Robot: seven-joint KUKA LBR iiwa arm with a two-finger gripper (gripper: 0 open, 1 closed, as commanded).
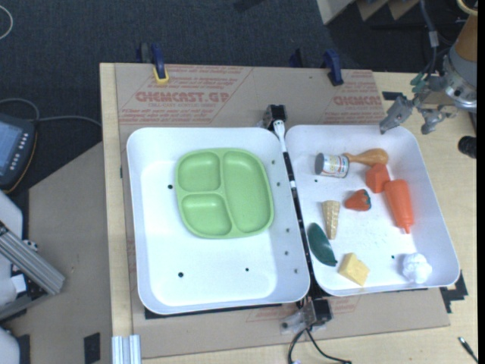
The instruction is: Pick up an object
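Gripper (413, 117) hangs over the far right corner of the right bin (436, 226) with its fingers spread and nothing between them. Below it in that bin lie a small can (332, 164), a carrot (399, 203), a cone (331, 217) and a cheese wedge (353, 268). A green divided plate (224, 192) sits in the left bin (151, 256).

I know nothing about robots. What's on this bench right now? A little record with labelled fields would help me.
left bin: shallow white bin holding a green three-compartment plastic plate
right bin: shallow white bin holding toy food
toy food: orange carrot, red pepper-like piece, beige waffle cone, dark green leaf-shaped piece, yellow cheese wedge, brown drumstick-shaped piece
other items: small labelled can on its side, white crumpled ball
gripper: metal two-finger gripper open above the right bin's far edge, holding nothing
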